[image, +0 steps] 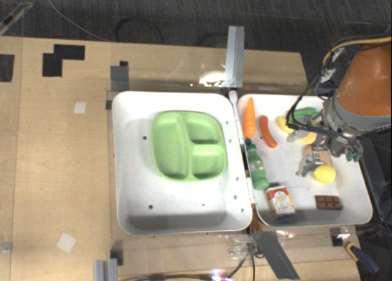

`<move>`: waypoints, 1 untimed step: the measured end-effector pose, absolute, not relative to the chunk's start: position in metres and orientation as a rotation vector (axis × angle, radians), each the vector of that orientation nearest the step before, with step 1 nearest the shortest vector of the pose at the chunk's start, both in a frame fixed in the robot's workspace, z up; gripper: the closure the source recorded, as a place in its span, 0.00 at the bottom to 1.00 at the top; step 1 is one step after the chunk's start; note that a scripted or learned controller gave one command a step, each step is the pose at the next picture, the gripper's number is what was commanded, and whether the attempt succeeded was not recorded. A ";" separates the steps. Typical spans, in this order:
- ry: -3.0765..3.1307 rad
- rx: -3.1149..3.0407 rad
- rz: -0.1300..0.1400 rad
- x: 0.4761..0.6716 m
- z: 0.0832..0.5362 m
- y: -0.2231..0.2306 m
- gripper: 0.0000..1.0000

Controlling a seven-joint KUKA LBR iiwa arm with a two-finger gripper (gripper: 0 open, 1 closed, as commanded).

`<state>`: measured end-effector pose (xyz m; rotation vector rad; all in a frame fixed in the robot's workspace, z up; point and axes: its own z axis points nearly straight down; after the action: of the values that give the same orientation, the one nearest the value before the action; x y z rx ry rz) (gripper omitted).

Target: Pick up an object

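You are at the approach: the gripper (313, 164) hangs over the right bin (355, 212), fingers apart, beside the lemon (325, 174). Centre, then descend.

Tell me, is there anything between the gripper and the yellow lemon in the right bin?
Nothing visible stands between them. The gripper hangs right beside the lemon, on its left in the camera view, over bare bin floor. The nearest other things, the chocolate bar and the small carton, lie closer to the bin's near edge, out of the way.
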<state>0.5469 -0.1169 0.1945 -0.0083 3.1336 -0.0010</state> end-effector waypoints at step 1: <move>3.107 0.062 -0.004 0.587 0.108 -0.107 0.00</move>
<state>0.5871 -0.1074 0.1084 0.0623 3.1070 -0.0043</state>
